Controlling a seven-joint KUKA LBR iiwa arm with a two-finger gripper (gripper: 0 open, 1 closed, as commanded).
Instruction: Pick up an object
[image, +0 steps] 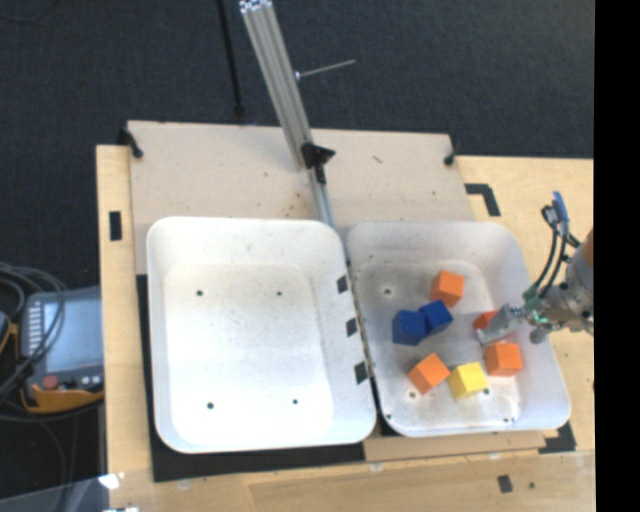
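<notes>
The right bin (400, 250) holds several blocks. An orange block (449, 287) lies toward the back, with two blue blocks (420, 323) touching each other in the middle. Another orange block (429, 372) and a yellow block (467, 380) sit near the front, and a third orange block (503, 358) lies at the right. A small red block (485, 321) sits just above that one. My gripper (508, 318) reaches in low over the bin's right side, its tip right beside the red block. Whether it touches the red block is unclear.
The left bin (250, 235) stands beside the right one, with a strip of black clips (352, 327) between them. A slanted metal rail (285, 90) rises at the back. Cables and a control pendant (55, 345) lie off the bench at the left.
</notes>
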